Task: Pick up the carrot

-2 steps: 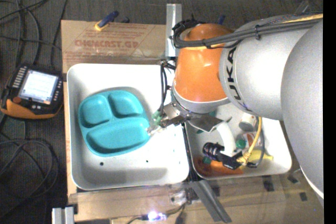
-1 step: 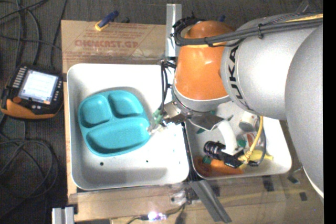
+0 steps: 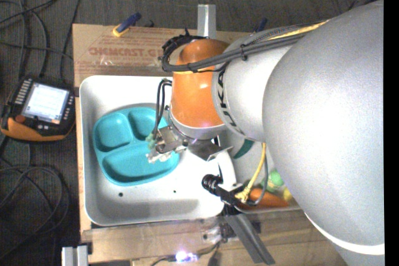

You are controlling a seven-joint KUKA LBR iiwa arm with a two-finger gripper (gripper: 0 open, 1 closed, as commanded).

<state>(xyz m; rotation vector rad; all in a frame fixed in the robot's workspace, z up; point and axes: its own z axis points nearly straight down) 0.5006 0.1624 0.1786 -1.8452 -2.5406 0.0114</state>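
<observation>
A white bin (image 3: 90, 152) is seen on the left part of the bench, and inside it a teal divided plate (image 3: 124, 143) with three compartments is laid, close to the bin's left wall and toward its middle. The plate compartments are seen without any object inside them.

The arm (image 3: 299, 109) is reaching in from the right and a large part of the right bin is covered by it. The orange band (image 3: 196, 93) above the wrist is placed over the far right portion of the left bin. Below the band, the gripper (image 3: 161, 147) is located at the right edge of the teal plate, above the nearer compartment. It cannot be told if the pincer is apart or together, because the metal parts at its tip are small and blurred.

The carrot (image 3: 265, 199) is found in the right bin, near that bin's near left corner, partly hidden under the arm; only an orange piece is shown. Green and yellow objects (image 3: 272, 181) are lying just beside it, but their kind cannot be decided. The carrot is well apart from the gripper.

On the floor at the left of the bench, a control pendant (image 3: 38, 109) with a lit screen is placed.
</observation>
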